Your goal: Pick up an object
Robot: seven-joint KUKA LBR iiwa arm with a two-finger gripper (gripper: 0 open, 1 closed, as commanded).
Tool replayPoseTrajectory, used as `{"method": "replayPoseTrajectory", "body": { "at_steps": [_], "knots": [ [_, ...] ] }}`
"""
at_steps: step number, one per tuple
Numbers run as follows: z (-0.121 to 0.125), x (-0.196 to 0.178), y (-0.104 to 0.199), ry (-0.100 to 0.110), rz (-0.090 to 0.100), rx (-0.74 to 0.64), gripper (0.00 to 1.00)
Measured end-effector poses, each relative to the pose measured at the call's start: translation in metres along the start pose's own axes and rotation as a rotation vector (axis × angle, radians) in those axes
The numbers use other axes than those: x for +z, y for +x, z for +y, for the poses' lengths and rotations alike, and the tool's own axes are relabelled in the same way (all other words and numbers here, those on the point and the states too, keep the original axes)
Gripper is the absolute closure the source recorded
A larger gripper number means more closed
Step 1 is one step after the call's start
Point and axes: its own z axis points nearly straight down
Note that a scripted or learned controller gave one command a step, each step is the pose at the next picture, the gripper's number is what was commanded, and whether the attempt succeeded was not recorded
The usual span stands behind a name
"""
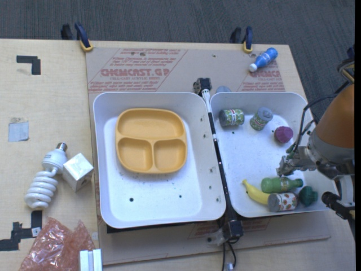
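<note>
Where the pale wooden bench meets dark grey carpet along the top of the frame, a brown board is clamped under two white bins. The left bin carries a yellow divided plate. In the right bin, the gripper hovers at lower right just above a green bottle beside a banana; whether its pincer is released or clenched cannot be told.
</note>
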Motion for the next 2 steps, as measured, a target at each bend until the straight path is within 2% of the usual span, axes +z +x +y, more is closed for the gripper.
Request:
{"method": "replayPoseTrajectory", "body": {
  "at_steps": [1,2],
  "knots": [
    [0.0,0.0,0.0,0.0,0.0,0.0,0.0],
    [0.084,0.011,-0.035,0.003,0.008,-0.009,0.0]
  ]
}}
